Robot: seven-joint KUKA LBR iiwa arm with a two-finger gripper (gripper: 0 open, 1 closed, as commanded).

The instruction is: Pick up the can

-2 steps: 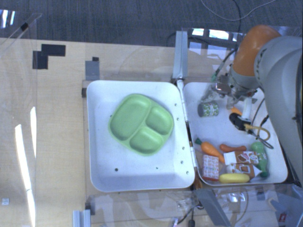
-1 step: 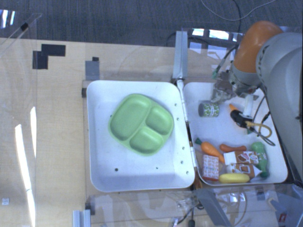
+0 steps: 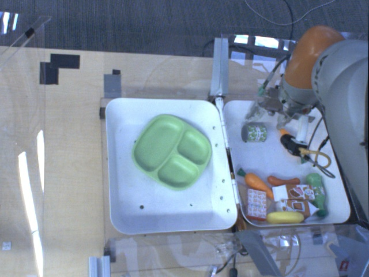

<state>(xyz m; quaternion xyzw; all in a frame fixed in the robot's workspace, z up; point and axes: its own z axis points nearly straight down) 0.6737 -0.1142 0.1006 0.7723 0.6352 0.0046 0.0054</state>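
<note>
Wooden bench, two white bins side by side

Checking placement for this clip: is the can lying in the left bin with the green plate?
No. The can lies in the right bin, just below the gripper; the green plate sits in the left bin.

I have one fixed camera above the bench, looking down at a slant. It stands well back: both bins fit in frame, the left bin near the middle and the right bin toward the right edge. Dark floor runs across the top, so the view tips away from me. The arm enters from the right.
</note>
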